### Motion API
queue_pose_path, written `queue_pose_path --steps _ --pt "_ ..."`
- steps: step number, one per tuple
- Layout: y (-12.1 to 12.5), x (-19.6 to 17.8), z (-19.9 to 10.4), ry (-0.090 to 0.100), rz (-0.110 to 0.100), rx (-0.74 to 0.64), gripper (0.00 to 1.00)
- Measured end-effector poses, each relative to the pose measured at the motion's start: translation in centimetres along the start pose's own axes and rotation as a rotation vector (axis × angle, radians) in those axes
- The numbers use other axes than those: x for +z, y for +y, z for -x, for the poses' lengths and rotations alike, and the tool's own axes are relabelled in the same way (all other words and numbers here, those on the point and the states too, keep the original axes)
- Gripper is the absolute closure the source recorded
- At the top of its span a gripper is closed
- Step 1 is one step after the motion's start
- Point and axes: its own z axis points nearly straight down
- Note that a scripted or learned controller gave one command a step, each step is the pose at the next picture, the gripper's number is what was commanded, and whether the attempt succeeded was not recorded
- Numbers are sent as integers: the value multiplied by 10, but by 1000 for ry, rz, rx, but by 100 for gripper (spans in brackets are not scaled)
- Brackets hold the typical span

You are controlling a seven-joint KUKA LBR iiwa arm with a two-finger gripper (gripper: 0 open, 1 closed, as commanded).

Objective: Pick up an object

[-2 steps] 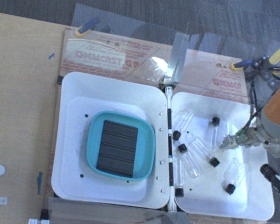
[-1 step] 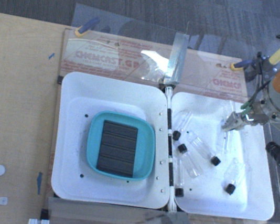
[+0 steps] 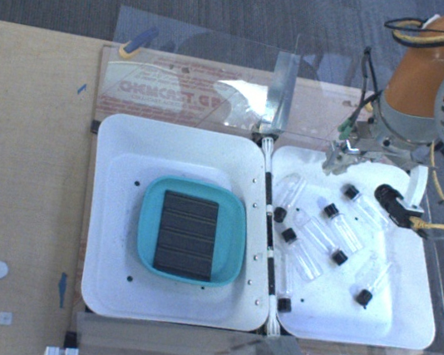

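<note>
Several clear plastic vials with black caps lie scattered in the right bin [image 3: 408, 326], among them one [image 3: 338, 221] near the middle, one [image 3: 288, 194] by the left wall and one [image 3: 368, 285] toward the front right. My gripper [image 3: 336, 160] hangs over the bin's far left corner, just above the rim, with the orange-banded wrist [image 3: 420, 75] behind it. Nothing shows held in it. The closest vial [image 3: 359, 201] lies slightly to its front right.
The left bin [image 3: 100, 278] holds a teal dish [image 3: 153, 203] with a dark ribbed block [image 3: 187, 234] in it. A clear plastic sheet and a metal upright [image 3: 282, 90] stand behind the bins. A black-and-white fitting [image 3: 395, 203] with cables hangs off the arm over the right bin's far side.
</note>
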Motion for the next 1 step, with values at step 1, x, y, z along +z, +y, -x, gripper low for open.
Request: queue_pose_path --steps 1 --pt "0 0 0 0 0 0 0"
